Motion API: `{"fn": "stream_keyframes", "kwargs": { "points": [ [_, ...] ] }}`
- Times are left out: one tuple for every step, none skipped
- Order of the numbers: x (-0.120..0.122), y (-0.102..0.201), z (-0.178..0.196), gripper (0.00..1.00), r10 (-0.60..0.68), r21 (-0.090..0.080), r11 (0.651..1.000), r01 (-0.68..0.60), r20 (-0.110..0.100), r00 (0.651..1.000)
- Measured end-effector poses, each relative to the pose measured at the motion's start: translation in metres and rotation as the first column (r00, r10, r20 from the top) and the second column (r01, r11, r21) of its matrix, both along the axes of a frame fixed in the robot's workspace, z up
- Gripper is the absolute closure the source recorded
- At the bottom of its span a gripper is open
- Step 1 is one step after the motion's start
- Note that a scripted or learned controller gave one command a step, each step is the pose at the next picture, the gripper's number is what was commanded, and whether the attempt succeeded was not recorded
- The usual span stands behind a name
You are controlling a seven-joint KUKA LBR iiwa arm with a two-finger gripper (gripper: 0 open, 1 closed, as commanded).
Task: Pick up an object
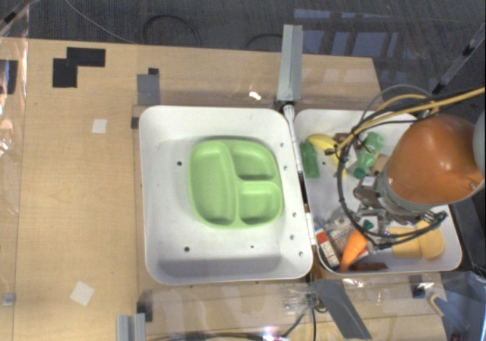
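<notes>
The right bin (pixel 448 260) holds several small objects. An orange carrot-shaped piece (pixel 351 249) lies at its front edge beside a pale yellow block (pixel 422 245). A red and white packet (pixel 325 244) sits at the front left. A green piece (pixel 310 159) and a yellow banana (pixel 322 140) lie at the back left, with small green pieces (pixel 370 152) near them. My gripper (pixel 370 227) hangs low over the bin's front middle, just above the carrot piece. The arm's orange band (pixel 437 161) and looped cables hide most of it.
The left bin (pixel 163 256) holds a light green divided plate (pixel 234 182) in its middle. A grey metal post (pixel 288 66) stands behind the seam between the bins. The wooden bench (pixel 76 203) stretches to the left.
</notes>
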State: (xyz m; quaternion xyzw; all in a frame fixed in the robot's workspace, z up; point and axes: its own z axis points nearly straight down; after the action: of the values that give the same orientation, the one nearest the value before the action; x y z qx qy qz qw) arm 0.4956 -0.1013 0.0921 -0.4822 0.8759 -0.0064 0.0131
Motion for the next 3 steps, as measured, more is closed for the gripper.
{"fn": "stream_keyframes", "kwargs": {
  "points": [
    [0.077, -0.063, 0.097, 0.0, 0.099, -0.008, 0.995, -0.099, -0.01, 0.995],
    [0.053, -0.106, -0.002, 0.0, 0.086, -0.006, 0.996, -0.086, -0.014, 0.996],
    [0.084, -0.045, -0.002, 0.0, 0.123, -0.002, 0.992, -0.123, -0.011, 0.992]
  ]
}}
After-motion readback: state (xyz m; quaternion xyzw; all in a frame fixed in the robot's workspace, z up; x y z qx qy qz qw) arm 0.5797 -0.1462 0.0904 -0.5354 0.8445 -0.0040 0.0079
